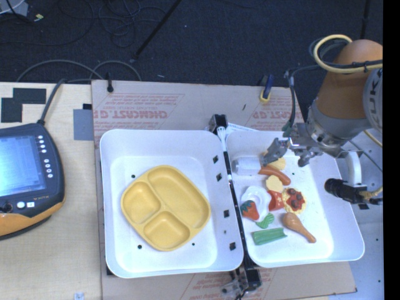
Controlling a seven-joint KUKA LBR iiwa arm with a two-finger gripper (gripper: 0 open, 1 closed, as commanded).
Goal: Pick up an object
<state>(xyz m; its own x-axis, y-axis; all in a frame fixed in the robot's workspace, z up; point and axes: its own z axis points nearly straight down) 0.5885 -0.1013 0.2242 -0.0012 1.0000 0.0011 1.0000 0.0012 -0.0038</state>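
Note:
My gripper (289,155) hangs open over the far part of the right bin (340,242), with nothing between its fingers. Just below it lie an orange-red sausage (275,174) and a small yellow piece (279,164). Nearer the front are a yellow slice (274,184), a red pepper piece (275,200), a pizza slice (294,199), a brown drumstick (298,227), a green bean pod (269,235), a red strawberry (250,210) and a white egg (253,195).
A yellow divided plate (165,206) lies in the left bin (115,155). A pale clear object (245,165) rests by the divider between the bins. A tablet-like pendant (25,174) sits on the bench at far left.

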